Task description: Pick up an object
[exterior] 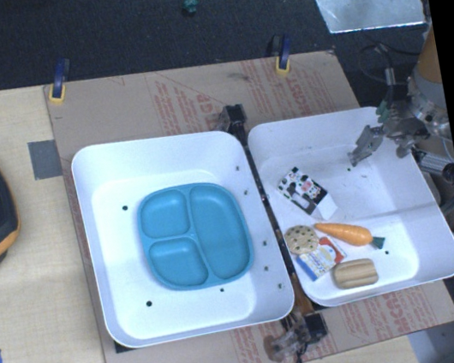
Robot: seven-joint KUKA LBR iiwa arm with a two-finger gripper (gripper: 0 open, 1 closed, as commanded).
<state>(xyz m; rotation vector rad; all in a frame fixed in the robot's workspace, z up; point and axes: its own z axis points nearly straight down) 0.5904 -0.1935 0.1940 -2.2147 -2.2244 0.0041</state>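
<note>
Several objects are lying in right bin point(402, 189): carrot point(343, 233), cow-print block point(301, 188). Gripper point(367, 145) is hovering at its upper right, jaws spread, gripping nothing; clutter could be causing a miss.

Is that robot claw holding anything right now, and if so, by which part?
Nothing is held. The gripper hangs over the right bin, apart from the carrot and other items lying lower in it.

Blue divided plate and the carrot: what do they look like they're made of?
Blue divided plate: looks like moulded plastic, matte, an even light blue with soft rounded compartment ridges. Carrot: probably a plastic or rubber toy, uniformly orange with a smooth surface and a small green stub at one end; too small to be sure.
</note>
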